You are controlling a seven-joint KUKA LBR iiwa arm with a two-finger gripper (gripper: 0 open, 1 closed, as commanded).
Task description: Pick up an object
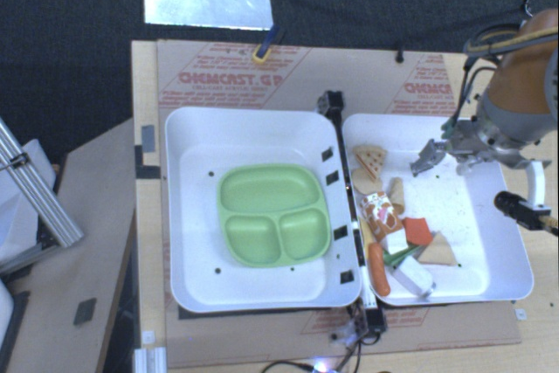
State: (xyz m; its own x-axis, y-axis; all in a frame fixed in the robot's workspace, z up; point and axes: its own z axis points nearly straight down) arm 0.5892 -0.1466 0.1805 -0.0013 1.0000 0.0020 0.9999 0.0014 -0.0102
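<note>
Sitting side by side on the table (218, 70) are two shallow white bins. The left bin (188, 188) is holding a green divided tray (271, 214) with three compartments, lying flat near its middle. The right bin (498, 258) is carrying a loose cluster of toy food along its left side: a tan waffle-like wedge (370, 160) at the far end, a small printed packet (379, 210) below it, a red block (417, 231), a tan triangular slice (439, 252), an orange carrot (378, 268) lying lengthwise at the near left, and a white piece (412, 277) just beside the carrot. The arm (522, 79) is reaching in from the right, with the gripper (430, 158) hanging over the far middle of the right bin, right of the wedge and apart from it. Whether the fingers are spread or pressed together cannot be told; nothing is showing between them.
</note>
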